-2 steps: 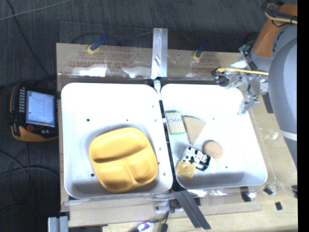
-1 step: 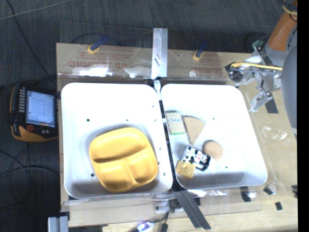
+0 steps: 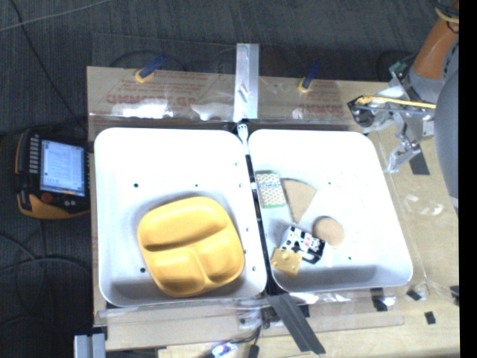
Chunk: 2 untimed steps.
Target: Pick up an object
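Note:
The right bin (image 3: 373,200) holds a green patterned packet (image 3: 270,191), a tan wedge-shaped piece (image 3: 300,197), a round brown object (image 3: 329,230), a black-and-white patterned item (image 3: 303,243) and a small yellow-tan block (image 3: 285,261). They cluster in the bin's left half, near the divider. A yellow divided tray (image 3: 191,245) lies in the left bin (image 3: 119,170). The arm with its orange band (image 3: 435,51) stands at the upper right, outside the bins. My gripper (image 3: 401,149) hangs over the bench just past the right bin's far right corner, well away from all the objects.
A control pendant (image 3: 52,174) with a lit screen lies on the floor left of the bench. A metal post (image 3: 247,80) rises behind the bins' shared wall. Clamps (image 3: 151,69) hold plastic sheeting along the bench's back edge.

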Motion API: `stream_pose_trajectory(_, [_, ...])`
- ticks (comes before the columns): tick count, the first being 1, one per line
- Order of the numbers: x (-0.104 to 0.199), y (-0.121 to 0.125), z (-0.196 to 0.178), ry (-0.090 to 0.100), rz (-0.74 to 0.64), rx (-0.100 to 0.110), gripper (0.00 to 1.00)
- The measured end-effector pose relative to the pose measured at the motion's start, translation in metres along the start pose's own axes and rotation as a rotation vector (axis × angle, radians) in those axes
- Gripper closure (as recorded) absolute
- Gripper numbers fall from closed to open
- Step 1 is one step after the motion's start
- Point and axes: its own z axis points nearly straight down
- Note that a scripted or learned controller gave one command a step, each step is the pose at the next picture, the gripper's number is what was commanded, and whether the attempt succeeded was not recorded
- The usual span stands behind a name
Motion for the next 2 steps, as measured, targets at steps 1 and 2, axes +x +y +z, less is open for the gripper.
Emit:
stream_pose_trajectory(1, [0.015, -0.058, 0.053, -0.001, -0.015, 0.001, 0.00])
stream_pose_trajectory(2, [0.008, -0.020, -0.016, 0.000, -0.001, -0.001, 0.00])
